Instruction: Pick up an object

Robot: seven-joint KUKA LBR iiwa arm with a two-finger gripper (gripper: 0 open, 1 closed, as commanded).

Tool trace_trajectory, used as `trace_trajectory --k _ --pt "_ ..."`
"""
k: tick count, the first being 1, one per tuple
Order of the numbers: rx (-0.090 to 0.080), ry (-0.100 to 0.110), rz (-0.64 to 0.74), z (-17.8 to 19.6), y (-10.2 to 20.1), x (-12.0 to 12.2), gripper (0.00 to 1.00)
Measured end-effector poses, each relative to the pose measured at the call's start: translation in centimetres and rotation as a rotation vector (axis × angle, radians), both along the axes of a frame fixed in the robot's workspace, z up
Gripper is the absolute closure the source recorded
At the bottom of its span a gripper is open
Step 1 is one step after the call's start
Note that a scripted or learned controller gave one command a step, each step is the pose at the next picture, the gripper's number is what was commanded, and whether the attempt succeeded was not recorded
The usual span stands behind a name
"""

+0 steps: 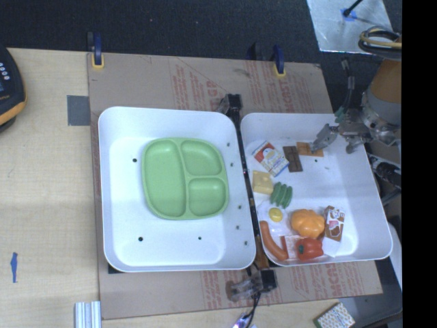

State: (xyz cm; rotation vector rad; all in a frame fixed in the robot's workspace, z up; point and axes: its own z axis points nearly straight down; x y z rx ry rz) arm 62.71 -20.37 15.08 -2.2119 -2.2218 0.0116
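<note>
The tool (326, 138) hovers at the right bin's (362, 203) upper edge, beside a brown block (292, 158); whether it is open or closed I cannot tell. It should probably centre over the block, clear of the carton (270, 158), then descend straight. The arm (382, 108) reaches in low from the right.

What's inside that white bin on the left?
The left bin holds one green divided plate, its three compartments bare. Whatever lies under the plate is covered.
</note>
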Motion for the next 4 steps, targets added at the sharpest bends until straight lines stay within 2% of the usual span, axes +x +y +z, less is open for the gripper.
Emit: trace_trajectory --k 1,2,3,4 --pt "0.001 -0.004 0.005 -6.2 5.8 1.8 0.0" --pt "-0.001 -0.006 0.004 -4.7 5.4 1.8 1.0" --pt "-0.001 -0.005 0.004 -4.8 5.4 1.8 0.0" --pt "0.0 -0.01 0.001 -5.7 4.3 3.1 0.0"
